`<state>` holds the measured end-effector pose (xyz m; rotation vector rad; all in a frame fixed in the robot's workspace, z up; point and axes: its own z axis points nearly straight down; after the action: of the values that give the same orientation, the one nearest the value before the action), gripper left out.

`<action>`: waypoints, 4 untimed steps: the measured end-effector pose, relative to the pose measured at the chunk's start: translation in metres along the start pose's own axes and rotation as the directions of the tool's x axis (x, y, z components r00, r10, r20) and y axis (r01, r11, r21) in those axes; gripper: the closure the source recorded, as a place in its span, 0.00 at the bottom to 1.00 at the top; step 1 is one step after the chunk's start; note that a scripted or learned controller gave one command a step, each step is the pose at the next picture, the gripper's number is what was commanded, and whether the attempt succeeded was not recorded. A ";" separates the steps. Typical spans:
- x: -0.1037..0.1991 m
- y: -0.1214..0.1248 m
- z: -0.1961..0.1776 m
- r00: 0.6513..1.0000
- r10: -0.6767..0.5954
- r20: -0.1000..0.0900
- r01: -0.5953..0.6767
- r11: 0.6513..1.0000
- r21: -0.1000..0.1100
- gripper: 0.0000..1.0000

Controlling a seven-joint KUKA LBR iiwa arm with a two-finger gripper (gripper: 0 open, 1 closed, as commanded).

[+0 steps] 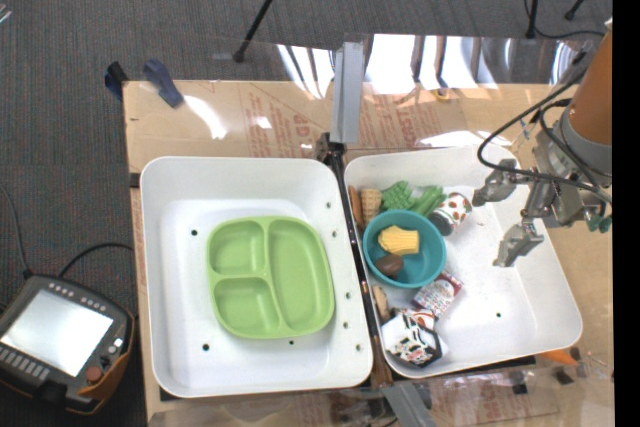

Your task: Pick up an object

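Hovering over the right side of the right bin (pixel 560 315), the tool (pixel 512 215) hangs from a grey arm (pixel 590 130) with an orange band that enters from the right edge. Its two fingers look spread apart, one pointing left toward the bin's middle and the other angled down toward the bin floor, with nothing between them. A black cable (pixel 515 130) loops from the wrist across the bin's upper right corner.

To the left of the tool, apart from it, a teal bowl (pixel 425 260) sits in the left half of the same bin. Inside the bowl lie a yellow corn cob (pixel 399 239) and a dark brown rounded piece (pixel 388 264). Just above the bowl, green toy vegetables (pixel 412 197) rest against the bin's back wall, with an orange cone-shaped piece (pixel 370 204) beside them on the left. A small red and white can (pixel 455 211) lies just right of the bowl's upper rim. Below the bowl sit a red and white packet (pixel 438 295) and, nearer the front corner, a black and white carton (pixel 411 340).

The left bin (pixel 170 215) stands side by side with the right one, their inner walls touching. It holds a light green divided plate (pixel 270 275) with three compartments, lying flat near the centre.

Both bins rest on a tan counter (pixel 230 120). A handheld control pendant (pixel 60 340) lies on the dark floor at lower left
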<state>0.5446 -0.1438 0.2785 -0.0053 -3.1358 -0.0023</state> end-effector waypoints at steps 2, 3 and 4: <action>0.022 0.040 0.180 0.999 0.028 0.037 -0.029 0.999 0.026 0.00; -0.034 0.036 0.186 0.999 0.048 0.021 -0.048 0.999 0.012 0.00; -0.087 0.037 0.193 0.999 0.021 -0.039 -0.021 1.000 0.008 0.00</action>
<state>0.6308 -0.1064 0.0851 -0.0378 -3.0967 0.0088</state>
